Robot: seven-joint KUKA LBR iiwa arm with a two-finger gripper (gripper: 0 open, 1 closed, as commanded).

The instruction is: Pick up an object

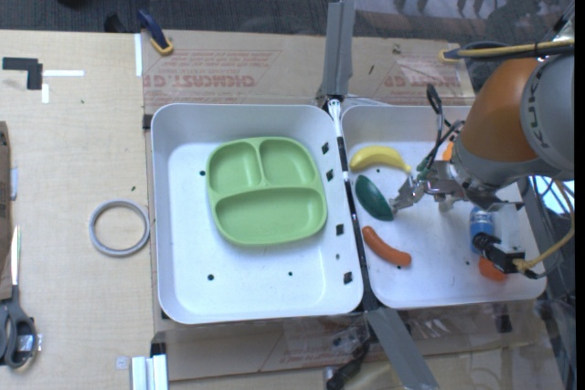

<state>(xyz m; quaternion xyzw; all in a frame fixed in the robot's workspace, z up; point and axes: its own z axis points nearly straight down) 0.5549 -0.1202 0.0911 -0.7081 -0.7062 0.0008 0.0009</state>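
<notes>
My gripper [405, 196] is low in the right bin [439, 288], reaching in from the right. Its tip sits just right of a dark green oval object [373, 196], and I cannot tell whether it touches it. A yellow banana [378, 159] lies just behind the green object. In front of it lies an orange-red sausage-shaped piece [387, 247]. A blue can [482, 227] and a small orange item [492, 267] lie at the bin's right side, partly under the arm.
The left bin [174, 224] holds a light green divided plate [267, 190]. The raised rims between the two bins [343, 196] stand close to the gripper's left. On the bench to the left lie a tape ring [120, 226] and scissors [16, 329].
</notes>
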